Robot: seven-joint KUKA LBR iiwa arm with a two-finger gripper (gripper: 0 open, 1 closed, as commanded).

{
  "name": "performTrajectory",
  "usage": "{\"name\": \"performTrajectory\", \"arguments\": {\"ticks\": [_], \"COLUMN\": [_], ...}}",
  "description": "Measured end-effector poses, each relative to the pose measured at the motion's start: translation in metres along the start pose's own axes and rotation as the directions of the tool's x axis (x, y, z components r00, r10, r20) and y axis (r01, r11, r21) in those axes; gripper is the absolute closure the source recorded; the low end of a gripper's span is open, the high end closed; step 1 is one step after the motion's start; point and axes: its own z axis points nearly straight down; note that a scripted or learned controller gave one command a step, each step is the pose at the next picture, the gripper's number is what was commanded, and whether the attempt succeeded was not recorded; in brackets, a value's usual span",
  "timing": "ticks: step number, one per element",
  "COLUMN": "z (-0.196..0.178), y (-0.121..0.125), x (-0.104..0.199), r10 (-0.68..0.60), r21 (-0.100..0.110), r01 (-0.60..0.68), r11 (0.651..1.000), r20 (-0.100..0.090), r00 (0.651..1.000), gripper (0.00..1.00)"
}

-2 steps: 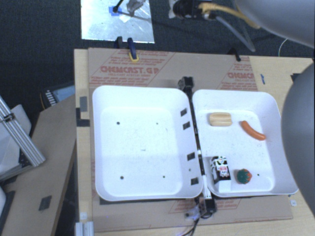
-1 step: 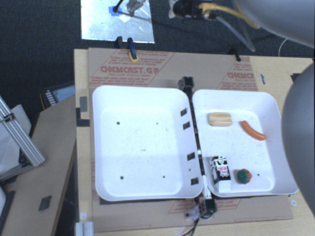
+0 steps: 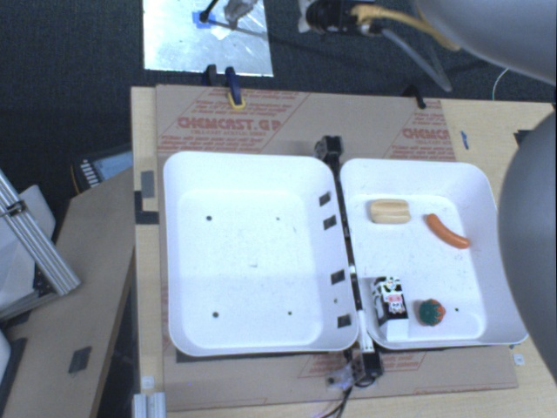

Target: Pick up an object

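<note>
Approach step, nothing lifted yet: bun [image 3: 389, 212], sausage [image 3: 447, 232], toy cow [image 3: 391, 297] and green ball [image 3: 430, 313] lying in right bin [image 3: 487, 190]. Hand state impossible to tell. Next: descend over 1.

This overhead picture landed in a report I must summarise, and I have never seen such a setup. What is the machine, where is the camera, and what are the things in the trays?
One camera is fixed above a bench, looking down at a slant. The big grey rounded shapes along the right edge and the top right corner are parts of a robot arm that reaches in from the right, so close to the camera that they look blurred. Its job is to pick up an object.

On the bench sit two shallow white bins side by side. The left bin shows just a few dark specks on its floor. The right bin holds four small things: a tan bun-like piece, an orange sausage-like piece, a small black and white box, and a green ball-like toy. All four lie apart from one another, on the bin floor.
</note>
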Motion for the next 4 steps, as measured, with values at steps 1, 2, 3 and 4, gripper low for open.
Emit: {"name": "performTrajectory", "arguments": {"ticks": [1, 2, 3, 4], "z": [-0.012, -0.011, -0.023, -0.023], "y": [0.0, 0.0, 0.0, 0.0], "x": [0.0, 0.0, 0.001, 0.0], "r10": [-0.003, -0.003, -0.006, -0.006], "r21": [-0.003, -0.002, -0.005, -0.004], "r01": [0.003, 0.003, 0.006, 0.006], "r11": [1.0, 1.0, 1.0, 1.0], "r20": [0.0, 0.0, -0.001, 0.0], "r00": [1.0, 1.0, 1.0, 1.0], "gripper": [1.0, 0.0, 1.0, 0.0]}}
